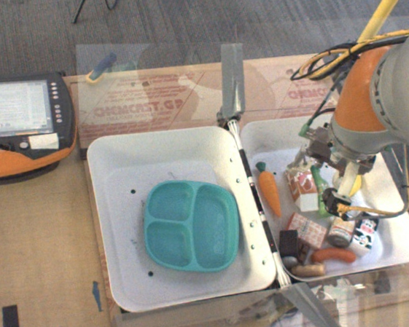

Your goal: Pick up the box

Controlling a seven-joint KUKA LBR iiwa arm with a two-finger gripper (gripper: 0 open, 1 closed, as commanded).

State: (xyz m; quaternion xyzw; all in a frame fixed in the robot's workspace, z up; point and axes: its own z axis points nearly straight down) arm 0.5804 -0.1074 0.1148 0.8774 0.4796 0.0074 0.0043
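Note:
A small red and white box lies in the right bin, just right of an orange carrot. A second, brown patterned box lies nearer the front, beside a black cube. My gripper hangs low over the right bin, right above the top edge of the red and white box. The wrist hides part of what lies beneath it. Nothing is visibly lifted.
The left bin holds a teal divided plate. Also in the right bin are a can, a black-and-white spotted item, a red sausage, and green and yellow pieces. A teach pendant lies at the far left.

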